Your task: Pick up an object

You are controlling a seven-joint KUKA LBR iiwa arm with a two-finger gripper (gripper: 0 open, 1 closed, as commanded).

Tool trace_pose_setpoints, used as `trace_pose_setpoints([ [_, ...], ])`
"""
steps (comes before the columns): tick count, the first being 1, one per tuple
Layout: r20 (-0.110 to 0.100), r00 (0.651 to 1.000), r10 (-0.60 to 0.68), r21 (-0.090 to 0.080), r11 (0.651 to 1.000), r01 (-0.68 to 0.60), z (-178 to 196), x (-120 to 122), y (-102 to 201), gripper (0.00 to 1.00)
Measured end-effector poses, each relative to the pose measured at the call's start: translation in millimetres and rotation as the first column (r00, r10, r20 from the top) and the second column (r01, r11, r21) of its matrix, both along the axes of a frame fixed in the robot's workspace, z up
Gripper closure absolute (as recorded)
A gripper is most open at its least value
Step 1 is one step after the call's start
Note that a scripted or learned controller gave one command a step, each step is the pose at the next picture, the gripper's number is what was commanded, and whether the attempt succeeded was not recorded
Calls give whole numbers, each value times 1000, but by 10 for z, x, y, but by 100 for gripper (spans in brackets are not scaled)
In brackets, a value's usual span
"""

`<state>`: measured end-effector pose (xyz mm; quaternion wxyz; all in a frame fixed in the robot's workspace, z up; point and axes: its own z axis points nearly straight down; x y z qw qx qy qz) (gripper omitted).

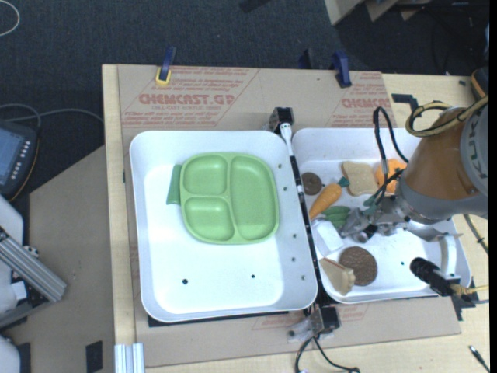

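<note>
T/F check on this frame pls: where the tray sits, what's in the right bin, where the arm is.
1. The green tray lies in the left bin. True.
2. The tray has three compartments. True.
3. The carrot lies on the green tray. False: it lies in the right bin, near the divider between the bins.
4. The arm reaches over the left bin. False: it is over the right bin, and its hand is low among the items there.
5. A round brown cookie lies in the right bin, toward its near edge. True.
6. Both bins sit on bare blue carpet. False: they sit on a brown cardboard sheet with red print.
</note>
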<state>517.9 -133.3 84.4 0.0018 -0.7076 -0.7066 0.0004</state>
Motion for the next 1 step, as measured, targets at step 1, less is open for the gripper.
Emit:
trace_pose_setpoints([
  [1, 3, 1000, -1, -1, 1000, 1, 106, 5, -2, 100],
])
